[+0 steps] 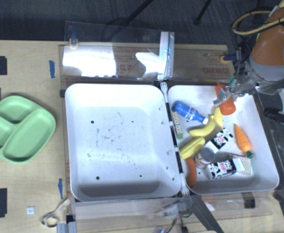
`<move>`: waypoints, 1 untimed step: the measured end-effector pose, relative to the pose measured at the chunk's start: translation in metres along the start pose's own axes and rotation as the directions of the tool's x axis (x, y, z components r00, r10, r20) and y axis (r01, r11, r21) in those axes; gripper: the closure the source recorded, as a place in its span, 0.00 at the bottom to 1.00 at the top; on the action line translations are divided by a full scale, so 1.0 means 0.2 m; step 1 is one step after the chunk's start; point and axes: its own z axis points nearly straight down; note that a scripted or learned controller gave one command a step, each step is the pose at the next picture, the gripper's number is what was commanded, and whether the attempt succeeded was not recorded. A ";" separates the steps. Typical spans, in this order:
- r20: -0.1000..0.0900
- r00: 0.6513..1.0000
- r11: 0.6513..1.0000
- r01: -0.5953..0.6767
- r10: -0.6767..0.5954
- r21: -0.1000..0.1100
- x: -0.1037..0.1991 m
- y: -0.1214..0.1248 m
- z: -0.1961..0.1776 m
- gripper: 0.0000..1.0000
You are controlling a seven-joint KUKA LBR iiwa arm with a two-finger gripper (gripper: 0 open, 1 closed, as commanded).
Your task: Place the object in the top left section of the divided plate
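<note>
One object, orange, at right bin's far side, under claw | claw state: cannot tell | step: picking | next: carry to plate, left of bins, top-left section.

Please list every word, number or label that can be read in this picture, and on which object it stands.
None can be read for certain.
Red print on the brown board behind the bins: blurred.
Blue bottle label: too small.
Black-and-white patterned boxes: no legible text.
</note>
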 end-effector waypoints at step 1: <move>0.000 1.000 1.000 0.000 0.000 0.000 0.00 0.00 0.00 0.00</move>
